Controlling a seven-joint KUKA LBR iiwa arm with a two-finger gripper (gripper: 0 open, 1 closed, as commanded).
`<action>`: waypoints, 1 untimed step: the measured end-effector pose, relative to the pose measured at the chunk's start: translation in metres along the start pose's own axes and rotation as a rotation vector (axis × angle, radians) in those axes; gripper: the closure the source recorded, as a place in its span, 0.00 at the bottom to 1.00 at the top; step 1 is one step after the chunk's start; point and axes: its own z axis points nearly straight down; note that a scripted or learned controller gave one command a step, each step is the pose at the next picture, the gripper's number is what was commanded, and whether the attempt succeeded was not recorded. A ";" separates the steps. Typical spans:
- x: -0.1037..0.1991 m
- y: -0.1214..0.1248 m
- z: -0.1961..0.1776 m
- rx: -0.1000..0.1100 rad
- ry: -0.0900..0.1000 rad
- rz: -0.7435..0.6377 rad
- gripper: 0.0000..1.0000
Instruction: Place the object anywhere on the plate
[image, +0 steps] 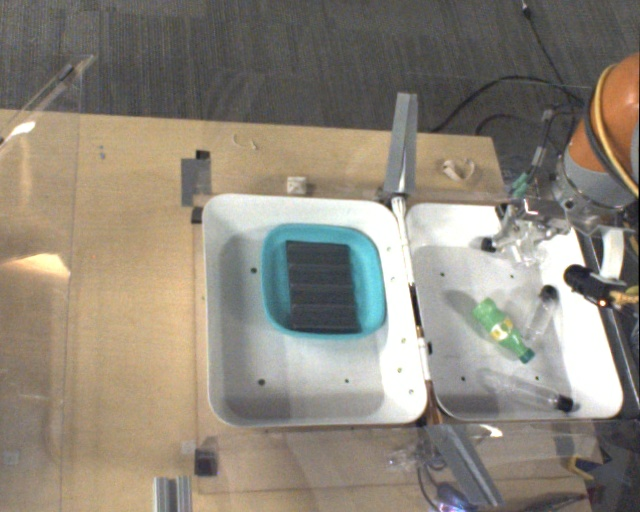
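Green object (502, 331) lies in our right bin (600, 400), apart from the teal plate (372, 290); our gripper (520, 238) hovers above, grip unclear.

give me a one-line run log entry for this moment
arm: over right bin far edge | gripper: holding nothing seen | green object: in right bin | plate: left bin, dark block on it

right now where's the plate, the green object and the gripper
plate (372, 262): camera view, on its teal rim at the right side
green object (500, 329): camera view, on the middle of its body
gripper (520, 235): camera view, at its tip over the right bin
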 end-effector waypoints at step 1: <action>0.056 -0.041 0.024 0.002 0.002 -0.149 1.00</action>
